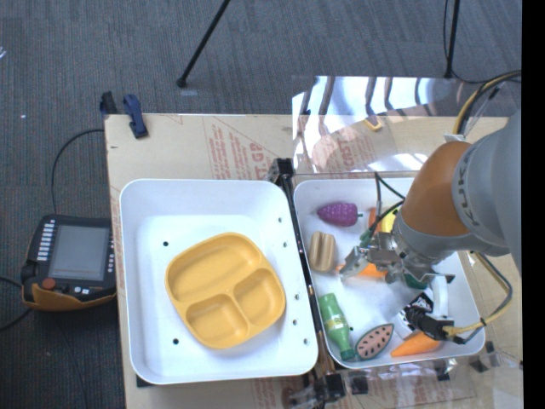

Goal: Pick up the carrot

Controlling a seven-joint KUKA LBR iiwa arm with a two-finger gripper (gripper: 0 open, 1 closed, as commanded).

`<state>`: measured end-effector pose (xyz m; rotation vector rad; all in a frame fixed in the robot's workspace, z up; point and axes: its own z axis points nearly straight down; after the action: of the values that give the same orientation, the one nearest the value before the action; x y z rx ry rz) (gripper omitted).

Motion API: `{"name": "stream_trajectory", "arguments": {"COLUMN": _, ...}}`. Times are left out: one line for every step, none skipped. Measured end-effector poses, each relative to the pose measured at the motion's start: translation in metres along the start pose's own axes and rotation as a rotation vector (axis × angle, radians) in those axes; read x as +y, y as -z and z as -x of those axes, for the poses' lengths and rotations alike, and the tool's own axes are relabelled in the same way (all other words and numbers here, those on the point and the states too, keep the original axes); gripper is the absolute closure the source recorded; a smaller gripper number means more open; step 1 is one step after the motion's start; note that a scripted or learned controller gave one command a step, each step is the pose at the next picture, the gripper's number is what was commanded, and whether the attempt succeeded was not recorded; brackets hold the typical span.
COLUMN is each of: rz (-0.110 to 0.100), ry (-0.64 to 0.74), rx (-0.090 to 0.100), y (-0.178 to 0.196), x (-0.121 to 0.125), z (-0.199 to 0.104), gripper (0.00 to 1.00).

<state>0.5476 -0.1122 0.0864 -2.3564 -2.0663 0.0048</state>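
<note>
My claw (372, 262) hangs low in the right bin (473, 301), just right of the bread (323, 250). The carrot (361, 270) lies under it; whether I grip it, I cannot tell.

Even, bright light falls from above, so the two shallow white plastic bins (136, 228) look nearly overexposed. Strong glare streaks a shiny reflective sheet (375, 122) behind the right bin. Shadows stay soft and short. The dark grey carpet floor (128, 41) is dimmer. Detail is slightly soft and grainy throughout.
</note>
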Motion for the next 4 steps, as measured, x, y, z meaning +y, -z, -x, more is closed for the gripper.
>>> {"name": "stream_trajectory", "arguments": {"rz": -0.008, "ry": -0.005, "rx": 0.003, "y": 0.008, "x": -0.001, "z": 0.001, "gripper": 1.0}}
{"name": "stream_trajectory", "arguments": {"rz": -0.003, "ry": 0.119, "rx": 0.001, "y": -0.001, "x": -0.044, "z": -0.017, "gripper": 1.0}}
{"name": "stream_trajectory", "arguments": {"rz": -0.008, "ry": 0.112, "rx": 0.003, "y": 0.008, "x": -0.044, "z": -0.016, "gripper": 1.0}}
{"name": "stream_trajectory", "arguments": {"rz": -0.015, "ry": 0.107, "rx": 0.006, "y": 0.016, "x": -0.045, "z": -0.016, "gripper": 1.0}}
